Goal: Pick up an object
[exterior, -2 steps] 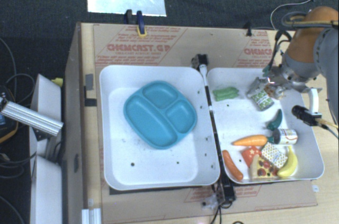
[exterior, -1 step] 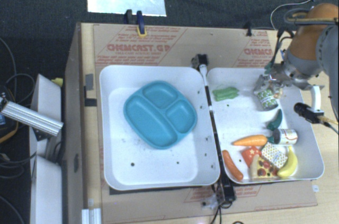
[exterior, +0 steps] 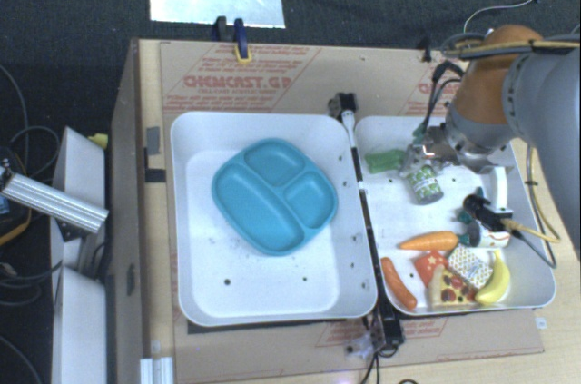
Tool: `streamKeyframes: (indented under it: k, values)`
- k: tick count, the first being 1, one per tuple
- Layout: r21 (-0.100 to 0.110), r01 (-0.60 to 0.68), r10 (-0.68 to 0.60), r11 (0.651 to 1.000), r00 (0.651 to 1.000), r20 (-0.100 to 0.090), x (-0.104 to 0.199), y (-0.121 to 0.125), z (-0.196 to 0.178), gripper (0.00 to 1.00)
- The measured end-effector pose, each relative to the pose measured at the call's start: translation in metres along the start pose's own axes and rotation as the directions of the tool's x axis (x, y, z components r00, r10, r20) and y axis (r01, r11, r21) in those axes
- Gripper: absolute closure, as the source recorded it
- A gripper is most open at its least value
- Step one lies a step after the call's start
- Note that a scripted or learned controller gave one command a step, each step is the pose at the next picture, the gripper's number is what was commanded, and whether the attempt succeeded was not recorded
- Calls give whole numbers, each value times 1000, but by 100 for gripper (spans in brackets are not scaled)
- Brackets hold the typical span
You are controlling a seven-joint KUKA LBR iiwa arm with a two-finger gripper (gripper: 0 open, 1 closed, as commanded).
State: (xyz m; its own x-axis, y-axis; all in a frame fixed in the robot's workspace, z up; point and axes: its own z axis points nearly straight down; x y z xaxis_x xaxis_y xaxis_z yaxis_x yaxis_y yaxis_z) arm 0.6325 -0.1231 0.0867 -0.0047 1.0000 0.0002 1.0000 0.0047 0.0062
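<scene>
Pizza slice [exterior: 451,287], banana [exterior: 495,280] and carrot [exterior: 428,241] bunched at the near edge of the right bin [exterior: 536,291]. Small can [exterior: 423,182] standing upright further back, right under the gripper [exterior: 427,153], just on its camera side. Open or closed up there, can't tell.

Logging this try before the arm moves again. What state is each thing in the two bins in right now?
Blue tray: flat, right way up, in the left bin.
Can: tilted, in the right bin, below the gripper.
Green piece: lying flat.
Carrot: lying on its side.
Sausage: lying flat.
Pizza slice: lying flat.
Banana: lying against the bin's wall.
</scene>
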Motion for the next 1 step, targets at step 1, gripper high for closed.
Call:
streamKeyframes:
  k: [1]
  values:
    - [0, 1, -1, 1000, 1000, 0, 62, -20, -100, 100]
